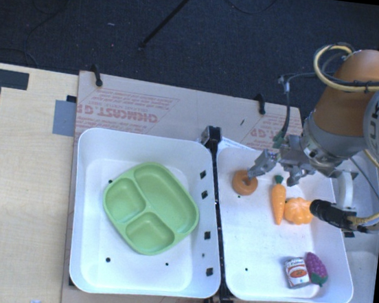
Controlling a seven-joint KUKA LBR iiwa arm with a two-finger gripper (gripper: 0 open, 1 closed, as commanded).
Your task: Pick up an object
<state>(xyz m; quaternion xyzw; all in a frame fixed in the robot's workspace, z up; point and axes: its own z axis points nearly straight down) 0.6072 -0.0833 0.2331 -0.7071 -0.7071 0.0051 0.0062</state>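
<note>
You have 2 shallow white bins side by side on the bench. The left bin (97,170) carries a green divided plate (151,207) with 3 compartments, lying flat near its middle. The right bin (256,274) carries all the small items.

The arm (352,99) reaches in from your right, its orange band above the wrist sitting over the right bin's far right corner. Below it the gripper (278,169) hangs over the far part of the right bin with its 2 fingers spread apart and nothing between them. One finger points down toward the orange ring, the other ends just above the carrot's green top.

Your candidate objects, all in the right bin: a carrot (278,202) lies roughly lengthwise with its tip toward you; an orange lumpy fruit (297,211) touches its right side. An orange ring-shaped piece (244,183) rests just left of the carrot, near the bin's far left part. In the near right corner, a purple grape bunch (316,268) sits against a small can (297,272) with a red label.
</note>
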